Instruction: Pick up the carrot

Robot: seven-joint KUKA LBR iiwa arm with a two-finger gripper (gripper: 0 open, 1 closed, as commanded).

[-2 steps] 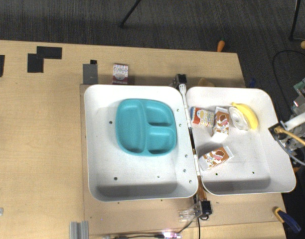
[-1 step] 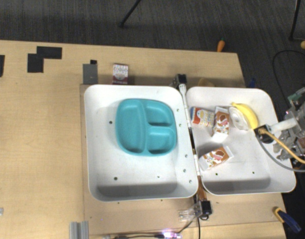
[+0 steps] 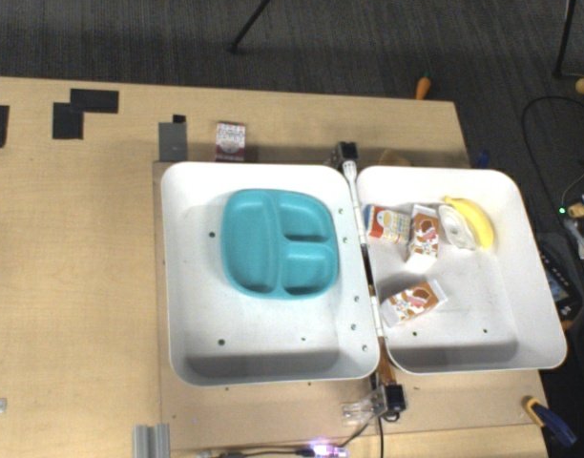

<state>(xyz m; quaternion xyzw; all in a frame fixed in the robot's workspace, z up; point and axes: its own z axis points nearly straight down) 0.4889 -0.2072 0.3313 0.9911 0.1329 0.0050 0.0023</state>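
One teal tray (image 3: 278, 243), one banana (image 3: 473, 219), three packets (image 3: 413, 302).

Two white bins (image 3: 192, 351) are sitting on a light tan wood bench (image 3: 73, 284), the left one holding a teal divided tray (image 3: 278, 244), the right showing a yellow banana (image 3: 473, 219) and little red-orange-and-white printed packets (image 3: 413, 302)

Colours of the arm, its shape, cables, markings, none can be told here
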